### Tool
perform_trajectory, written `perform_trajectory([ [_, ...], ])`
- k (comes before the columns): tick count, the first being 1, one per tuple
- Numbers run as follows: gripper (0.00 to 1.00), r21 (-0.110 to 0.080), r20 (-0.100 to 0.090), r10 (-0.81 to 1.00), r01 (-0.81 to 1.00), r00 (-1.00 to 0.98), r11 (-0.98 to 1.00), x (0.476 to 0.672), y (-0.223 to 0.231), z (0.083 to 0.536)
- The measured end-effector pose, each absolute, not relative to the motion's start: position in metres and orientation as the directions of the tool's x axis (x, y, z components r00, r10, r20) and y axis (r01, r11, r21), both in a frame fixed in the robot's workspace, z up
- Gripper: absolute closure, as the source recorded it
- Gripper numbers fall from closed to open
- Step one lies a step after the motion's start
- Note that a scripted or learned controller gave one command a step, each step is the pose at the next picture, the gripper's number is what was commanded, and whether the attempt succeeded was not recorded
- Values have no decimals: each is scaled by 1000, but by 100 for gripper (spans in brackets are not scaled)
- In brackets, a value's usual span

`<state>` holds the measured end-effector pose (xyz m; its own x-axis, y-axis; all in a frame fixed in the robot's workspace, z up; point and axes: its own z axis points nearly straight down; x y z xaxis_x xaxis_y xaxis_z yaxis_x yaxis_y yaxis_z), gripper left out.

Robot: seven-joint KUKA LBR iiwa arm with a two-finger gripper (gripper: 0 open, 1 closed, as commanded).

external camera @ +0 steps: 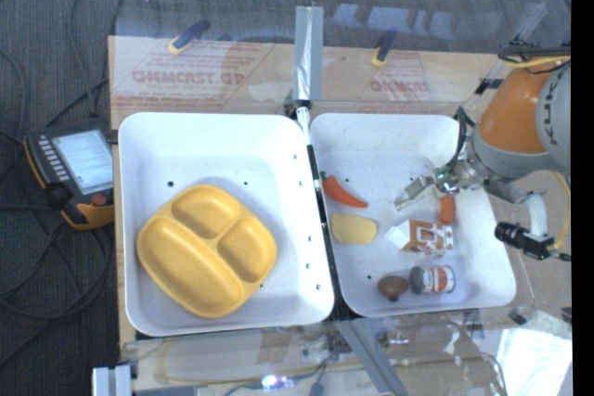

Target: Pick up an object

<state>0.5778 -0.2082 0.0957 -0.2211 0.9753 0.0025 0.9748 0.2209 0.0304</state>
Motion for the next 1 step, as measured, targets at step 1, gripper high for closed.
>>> perform_trajectory([
  [1,0,33,5,987,986,-163,163,555,-207,96],
])
